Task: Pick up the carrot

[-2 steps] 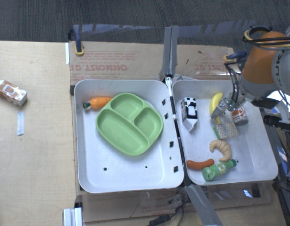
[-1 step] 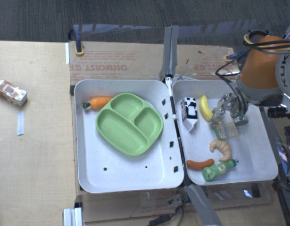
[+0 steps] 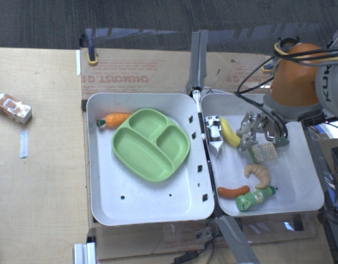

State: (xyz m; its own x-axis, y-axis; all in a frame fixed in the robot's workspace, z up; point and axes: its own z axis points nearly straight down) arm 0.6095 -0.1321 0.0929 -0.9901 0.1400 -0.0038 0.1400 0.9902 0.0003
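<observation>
The carrot [image 3: 114, 120], orange with a green top, lies in the left bin [image 3: 103, 197] near its back left corner, just beyond the green divided plate [image 3: 151, 143]. My gripper [image 3: 249, 138] hangs over the right bin [image 3: 300, 197], far to the right of the carrot. It sits between a banana [image 3: 230, 132] and a beige sponge-like block [image 3: 264, 152]. I see nothing between its fingers.
The right bin also holds a small metal clip-like item [image 3: 214, 132], a croissant [image 3: 258, 174], a red sausage [image 3: 233, 191] and a green bottle [image 3: 254, 198]. A small carton [image 3: 14, 109] lies on the bench at far left. Cables [image 3: 262, 73] trail behind the arm.
</observation>
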